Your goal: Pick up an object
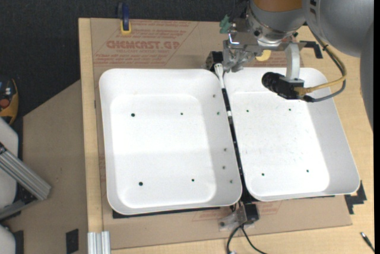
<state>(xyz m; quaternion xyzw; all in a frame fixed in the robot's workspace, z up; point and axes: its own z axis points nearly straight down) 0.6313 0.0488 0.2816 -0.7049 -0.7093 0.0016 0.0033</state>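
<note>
Nearest, left bin [160, 140] and right bin [291, 146], side by side, rims touching. Farther back, at the right bin's far left corner, gripper [234, 63] hanging low; open or closed, impossible to tell. Just beside it, yellowish scrap [263, 57], too small to identify.

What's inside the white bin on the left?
The left bin shows just its white floor with four small dark dots. No toys or objects lie in it, and nothing covers it.
</note>
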